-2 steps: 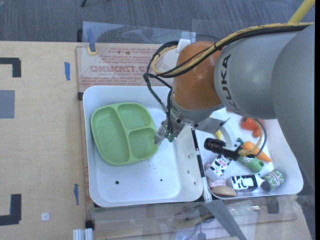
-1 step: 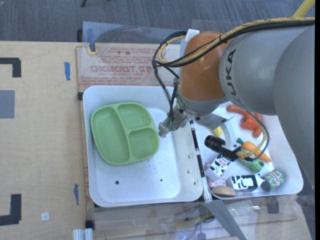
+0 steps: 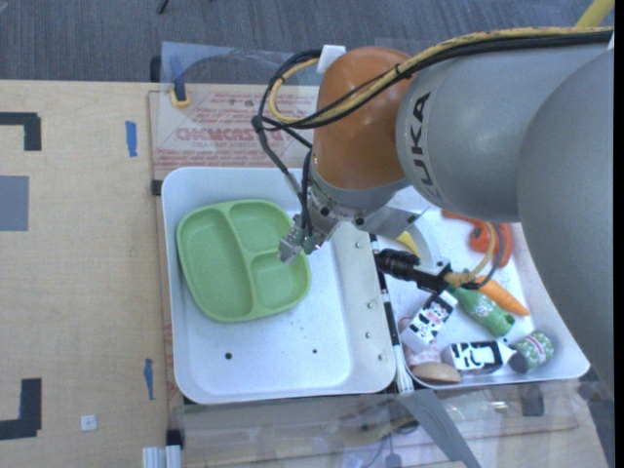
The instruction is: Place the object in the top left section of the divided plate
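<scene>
A light green divided plate [image 3: 229, 261] lies in the left white bin [image 3: 283, 359], toward its far left corner. It has one long section on the left and two smaller ones on the right. My gripper [image 3: 297, 242] hangs under the orange wrist, low over the plate's right rim, by the ridge between the two smaller sections. A small teal-green speck [image 3: 311, 246] shows at its tip, too small to identify. All three plate sections look bare.
The right bin [image 3: 565, 354] holds several small items: an orange carrot [image 3: 505, 296], a green bottle [image 3: 486, 310], a black-and-white cow-patterned piece [image 3: 429, 322], a grey-green can [image 3: 532, 349] and a beige piece [image 3: 435, 371]. The arm covers that bin's far part.
</scene>
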`<state>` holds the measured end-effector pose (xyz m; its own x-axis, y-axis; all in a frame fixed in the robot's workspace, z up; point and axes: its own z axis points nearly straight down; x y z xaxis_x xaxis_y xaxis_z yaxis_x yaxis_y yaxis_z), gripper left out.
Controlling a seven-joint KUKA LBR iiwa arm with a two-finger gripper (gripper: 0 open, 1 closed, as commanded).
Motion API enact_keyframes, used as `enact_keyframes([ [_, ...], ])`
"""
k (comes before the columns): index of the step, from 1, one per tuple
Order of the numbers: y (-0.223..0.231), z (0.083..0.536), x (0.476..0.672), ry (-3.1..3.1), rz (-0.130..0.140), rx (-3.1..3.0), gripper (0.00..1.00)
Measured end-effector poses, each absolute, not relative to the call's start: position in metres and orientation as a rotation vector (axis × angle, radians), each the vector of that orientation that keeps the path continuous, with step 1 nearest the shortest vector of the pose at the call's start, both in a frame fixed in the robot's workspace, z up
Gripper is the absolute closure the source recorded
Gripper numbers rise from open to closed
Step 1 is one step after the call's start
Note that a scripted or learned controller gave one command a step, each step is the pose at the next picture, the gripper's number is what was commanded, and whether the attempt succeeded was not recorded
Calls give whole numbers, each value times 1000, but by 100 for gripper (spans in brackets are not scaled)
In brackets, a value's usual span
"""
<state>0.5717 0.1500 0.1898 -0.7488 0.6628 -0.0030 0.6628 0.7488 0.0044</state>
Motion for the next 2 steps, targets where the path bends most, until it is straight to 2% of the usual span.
enact_keyframes([
  [1, 150, 190, 572, 2934, 4, 1112, 0],
  [2, 150, 200, 574, 2929, 9, 1112, 100],
])
